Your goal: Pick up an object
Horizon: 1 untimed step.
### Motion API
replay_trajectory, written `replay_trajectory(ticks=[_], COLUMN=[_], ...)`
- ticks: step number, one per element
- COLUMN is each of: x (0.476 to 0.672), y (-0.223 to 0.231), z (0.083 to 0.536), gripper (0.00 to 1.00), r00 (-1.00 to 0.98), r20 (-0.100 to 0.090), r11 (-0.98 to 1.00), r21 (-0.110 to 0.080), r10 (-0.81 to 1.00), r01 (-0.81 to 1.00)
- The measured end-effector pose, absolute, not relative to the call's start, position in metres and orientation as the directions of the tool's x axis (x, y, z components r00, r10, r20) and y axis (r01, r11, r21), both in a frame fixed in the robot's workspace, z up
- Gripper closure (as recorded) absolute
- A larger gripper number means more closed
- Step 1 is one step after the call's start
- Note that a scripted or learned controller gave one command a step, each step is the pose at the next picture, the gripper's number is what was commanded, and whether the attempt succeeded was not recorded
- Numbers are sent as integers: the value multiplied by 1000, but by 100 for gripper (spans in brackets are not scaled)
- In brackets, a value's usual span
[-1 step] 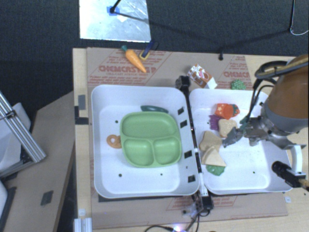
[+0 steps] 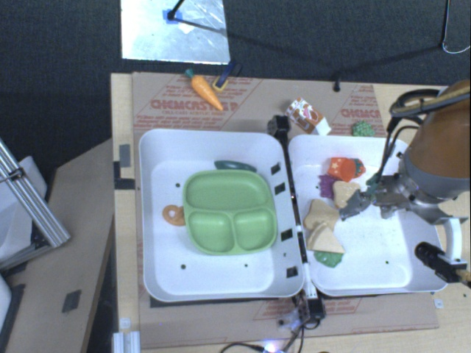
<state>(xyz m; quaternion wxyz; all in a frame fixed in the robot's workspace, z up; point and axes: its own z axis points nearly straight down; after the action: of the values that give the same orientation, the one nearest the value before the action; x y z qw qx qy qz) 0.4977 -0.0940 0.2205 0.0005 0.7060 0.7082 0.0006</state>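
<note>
My gripper hangs low over the right bin, reaching in from the right, its tip just beside the heap of toy food at that bin's left side. How it stands at the tip, I cannot tell.

The heap is tight. A red piece with a green end lies at the back, a small purple piece against it, and a pale piece right at my tip. Nearer the front two tan wedges overlap, with a green leaf touching under them. The wedges crowd against the divider between the bins.

The left bin carries a green tray with three compartments, a dark green thing poking out behind it, and an orange ring just beside its left edge.

Behind the bins, on the cardboard, lie a carrot, a small carton near the divider's far end, and a green bit behind the right bin. A shiny sheet sits farther back.
</note>
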Motion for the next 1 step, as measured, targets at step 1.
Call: replay_trajectory(ticks=[1], x=[504], y=[-86], z=[166], gripper=[0], r00=[-2], r20=[1], r11=[2], r21=[-4], r10=[1000], r01=[1000])
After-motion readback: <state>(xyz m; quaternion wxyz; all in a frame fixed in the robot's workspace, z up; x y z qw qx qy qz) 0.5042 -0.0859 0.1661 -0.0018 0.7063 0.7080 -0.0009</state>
